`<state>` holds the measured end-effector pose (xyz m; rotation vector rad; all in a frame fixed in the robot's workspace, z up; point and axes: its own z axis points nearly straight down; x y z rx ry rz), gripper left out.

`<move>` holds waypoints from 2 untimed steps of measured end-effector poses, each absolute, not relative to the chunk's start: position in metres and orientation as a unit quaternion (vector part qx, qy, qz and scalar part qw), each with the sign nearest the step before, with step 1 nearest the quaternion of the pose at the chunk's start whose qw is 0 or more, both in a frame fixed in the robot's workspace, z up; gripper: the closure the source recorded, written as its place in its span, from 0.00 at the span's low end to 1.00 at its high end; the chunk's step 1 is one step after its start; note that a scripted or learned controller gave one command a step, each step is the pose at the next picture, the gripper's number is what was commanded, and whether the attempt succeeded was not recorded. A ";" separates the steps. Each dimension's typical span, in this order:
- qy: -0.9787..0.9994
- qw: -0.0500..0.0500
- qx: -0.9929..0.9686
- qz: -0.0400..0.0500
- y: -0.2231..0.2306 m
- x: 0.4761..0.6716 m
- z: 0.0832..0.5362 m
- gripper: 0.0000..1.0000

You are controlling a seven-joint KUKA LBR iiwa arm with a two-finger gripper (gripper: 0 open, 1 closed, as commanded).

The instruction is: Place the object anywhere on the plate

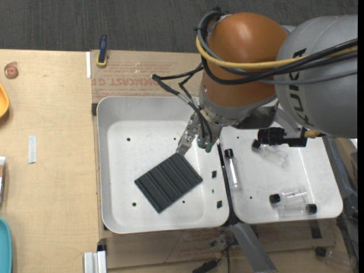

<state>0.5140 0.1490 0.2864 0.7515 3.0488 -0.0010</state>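
**Q:** While the claw (197, 140) hangs over the left bin (102, 152), what does it hold?

**A:** I cannot tell. It sits just above the upper corner of the dark ribbed plate (168, 182). Whether it is spread or closed is lost in the clutter under the arm (318, 67).

**Q:** Where is the thing to be moved?

**A:** Probably in the right bin (333, 181). A clear tube (230, 168) lies along that bin's left wall, and a capped vial (293, 201) lies near its front. The plate lies flat in the left bin, turned at an angle.

**Q:** How would such a tube handle?

**A:** I judge it light, hard and slick, and likely to roll. The middle of the barrel, away from the black cap, looks the safest place to grip.

**Q:** Any writing?

**A:** The arm shows the letters "KU". Red print on the cardboard (136, 75) under the bins is too faint to read.
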 end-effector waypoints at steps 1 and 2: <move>0.992 0.000 0.126 0.000 0.095 0.479 0.308 1.00; 0.998 0.001 0.069 0.000 0.062 0.552 0.276 1.00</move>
